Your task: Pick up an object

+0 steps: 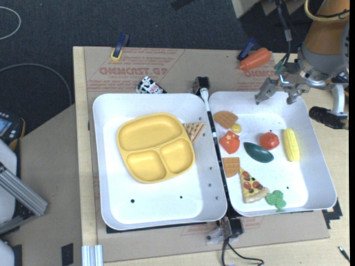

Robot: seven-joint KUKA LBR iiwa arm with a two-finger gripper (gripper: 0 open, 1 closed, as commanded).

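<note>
A: Where's the arm?

B: Over the far right corner of the right bin. Gripper hangs above the rim, jaws spread, nothing between them.

A: Targets?

B: All in the right bin. Corn nearest, just below the gripper, lying lengthwise. Tomato beside it, dark green veg touching or nearly so. Strawberry, pizza slice, broccoli further off.

A: Best pick, imo?

B: Corn. Stands a bit apart on its right side, so there's room for a finger. I'd turn the jaws across its short axis, drop straight down, close at mid-length. Rounded, so off-centre it'd prob squirt out. Tomato's crowded by the green veg; risk of knocking both.

A: Left bin?

B: Yellow tray w/ three sections, and a waffle piece tucked at its edge. Not easy grabs.

A: Surface, room?

B: Bins are smooth white, shallow, so things will slide if nudged. Worktop is brown board w/ print. Orange carrot and a blue clamp sit outside the bins at the back. Dark carpet beyond, cables about.
</note>
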